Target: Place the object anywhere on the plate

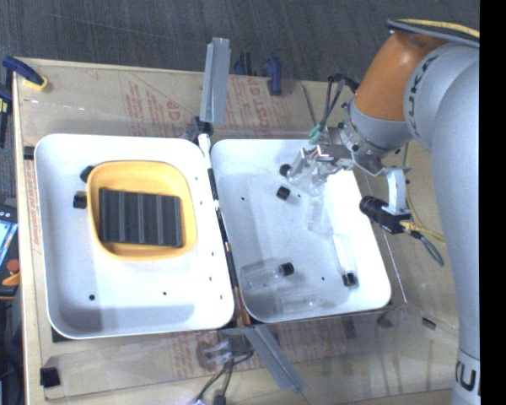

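Observation:
A yellow plate (pixel 140 174) lies in the left bin (pixel 67 294), and a dark ribbed slab (pixel 141 217) rests on its middle. My gripper (pixel 310 165) hangs over the upper part of the right bin (pixel 253 167), with the orange-banded wrist behind it to the right. Small black pieces lie just left of the gripper: one (pixel 285 170) beside it and one (pixel 282 193) slightly lower. Two more black pieces (pixel 286 269) (pixel 349 279) sit near that bin's front. I see nothing clearly held in the gripper.
Clear plastic items lie in the right bin, one (pixel 261 273) at the front left and one (pixel 320 218) below the gripper. Two small dark bits (pixel 86 174) (pixel 80 200) sit left of the plate. A metal divider (pixel 215 74) stands between the bins at the back.

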`<state>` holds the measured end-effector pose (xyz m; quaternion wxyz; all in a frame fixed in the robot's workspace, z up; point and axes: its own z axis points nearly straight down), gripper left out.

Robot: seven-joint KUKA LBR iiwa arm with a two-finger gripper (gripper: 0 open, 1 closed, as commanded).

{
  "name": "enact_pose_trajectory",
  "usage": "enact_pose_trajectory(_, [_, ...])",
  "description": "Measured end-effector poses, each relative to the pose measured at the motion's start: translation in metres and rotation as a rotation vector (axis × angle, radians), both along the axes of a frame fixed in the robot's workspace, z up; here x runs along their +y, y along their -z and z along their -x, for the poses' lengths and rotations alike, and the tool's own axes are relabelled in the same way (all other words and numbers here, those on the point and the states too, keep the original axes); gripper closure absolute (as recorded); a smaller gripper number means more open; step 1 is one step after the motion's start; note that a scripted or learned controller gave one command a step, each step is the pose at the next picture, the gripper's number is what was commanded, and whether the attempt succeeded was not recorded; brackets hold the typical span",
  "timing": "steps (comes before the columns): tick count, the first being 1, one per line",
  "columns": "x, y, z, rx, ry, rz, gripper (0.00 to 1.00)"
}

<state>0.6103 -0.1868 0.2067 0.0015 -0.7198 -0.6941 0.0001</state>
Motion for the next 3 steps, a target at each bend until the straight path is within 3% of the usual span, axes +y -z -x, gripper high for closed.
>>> enact_pose_trajectory(1, [0.069,0.003,-0.003,0.003,-0.061,0.0,1.0])
enact_pose_trajectory(3, [0.168,0.016,0.008,0.004,-0.375,0.0,1.0])
